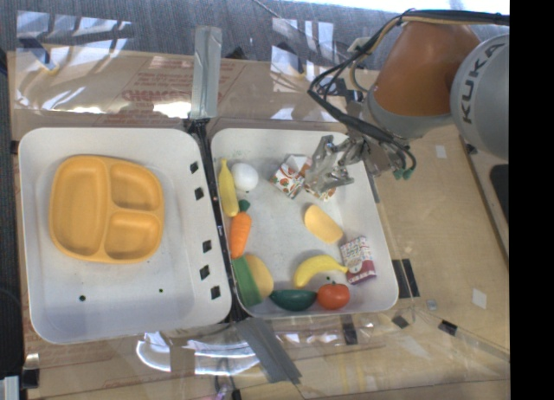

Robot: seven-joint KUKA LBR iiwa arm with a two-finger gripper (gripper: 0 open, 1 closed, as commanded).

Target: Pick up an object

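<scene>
Gripper point(322, 167) low over right bin point(381, 242), upper middle, touching small red-white carton point(293, 175); finger state unclear, cannot tell. Below: yellow wedge point(323, 224), banana point(315, 268), tomato point(333, 296), carrot point(241, 233). Yellow tray point(106, 209) in left bin point(35, 242).

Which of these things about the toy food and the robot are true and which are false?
1. The yellow tray with compartments lies in the left bin. True.
2. The carrot lies on the yellow tray. False: it lies in the right bin, near its left wall.
3. The tomato sits next to the banana. True.
4. The gripper is over the left bin. False: it is over the top part of the right bin, close to a small red and white carton.
5. The white egg lies at the bottom of the right bin. False: it lies near the top left corner.
</scene>
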